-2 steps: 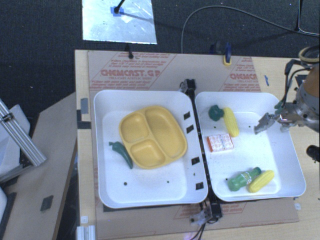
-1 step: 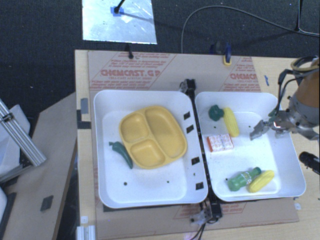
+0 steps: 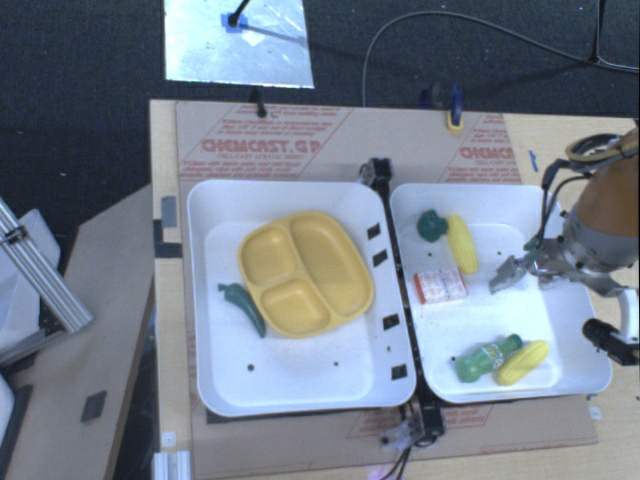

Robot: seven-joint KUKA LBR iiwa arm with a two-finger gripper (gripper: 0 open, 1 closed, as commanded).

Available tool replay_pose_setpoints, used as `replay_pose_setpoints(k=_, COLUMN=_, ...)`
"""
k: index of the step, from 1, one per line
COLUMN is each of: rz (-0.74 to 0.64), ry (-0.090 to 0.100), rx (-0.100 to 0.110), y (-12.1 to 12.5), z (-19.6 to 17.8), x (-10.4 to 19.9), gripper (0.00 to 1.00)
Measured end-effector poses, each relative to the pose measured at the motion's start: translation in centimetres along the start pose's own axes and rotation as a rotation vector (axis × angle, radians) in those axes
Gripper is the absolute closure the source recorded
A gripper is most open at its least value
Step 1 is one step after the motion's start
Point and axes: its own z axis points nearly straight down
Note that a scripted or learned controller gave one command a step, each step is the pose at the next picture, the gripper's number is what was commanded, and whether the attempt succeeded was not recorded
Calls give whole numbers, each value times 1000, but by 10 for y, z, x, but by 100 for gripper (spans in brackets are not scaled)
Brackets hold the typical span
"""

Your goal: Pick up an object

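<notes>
Nearest the camera, at the front of the right bin (image 3: 575, 383), a green bottle (image 3: 487, 359) and a yellow banana-shaped toy (image 3: 523, 362) lie side by side and touching, both angled up toward the right. Farther back in the same bin a small orange-and-white carton (image 3: 441, 287) rests near the divider, and behind it a yellow corn cob (image 3: 461, 243) lies beside a dark green toy vegetable (image 3: 431, 225). The left bin (image 3: 215, 268) carries a yellow three-compartment plate (image 3: 305, 273) with a green pepper (image 3: 243, 306) just off its left edge. Both bins sit on the tabletop (image 3: 330, 133). The tool (image 3: 512, 272) hangs over the right bin, pointing left from the arm at the right edge; whether it is released or clenched cannot be told at this resolution (nothing is visible between its tips). No object is lifted, so the pick is judged not yet made. The carton is the closest candidate: it lies directly left of the tool, near but apart from it, with its long axis roughly left to right, in line with the approach. A grasp there would call for a short leftward advance and descent; the corn cob, lying front to back, sits farther back and left.
</notes>
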Motion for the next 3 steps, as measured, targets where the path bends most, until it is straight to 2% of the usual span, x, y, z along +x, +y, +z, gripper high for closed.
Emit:
replay_pose_setpoints(k=1, rz=1, ry=-1, rx=-2, y=1, z=44, x=0, gripper=0)
replay_pose_setpoints(k=2, rz=0, ry=-2, rx=-6, y=2, z=31, x=0, gripper=100)
replay_pose_setpoints(k=3, rz=-3, ry=-2, rx=-9, y=-4, z=-29, x=2, gripper=100)
